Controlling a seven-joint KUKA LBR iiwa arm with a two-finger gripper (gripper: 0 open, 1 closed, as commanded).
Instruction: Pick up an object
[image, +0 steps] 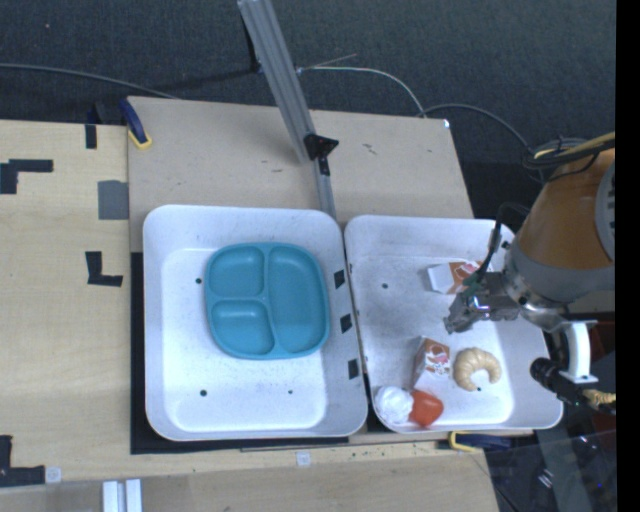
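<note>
My gripper (463, 314) hangs over the right bin (400, 250), near its right side, with the grey and orange arm reaching in from the right. A small packet (448, 275) with white and orange print lies just above it. Below it sit a tan croissant-shaped piece (477, 366) and a small brown snack box (432, 357). A red object (427, 408) and a white crumpled item (394, 403) rest at the bin's front edge. Nothing shows between the fingers.
The left bin (170, 330) holds a blue divided plate (268, 300). A metal pole (288, 85) slants down toward the bins' shared rear corner. Cables run across the dark floor behind the bench.
</note>
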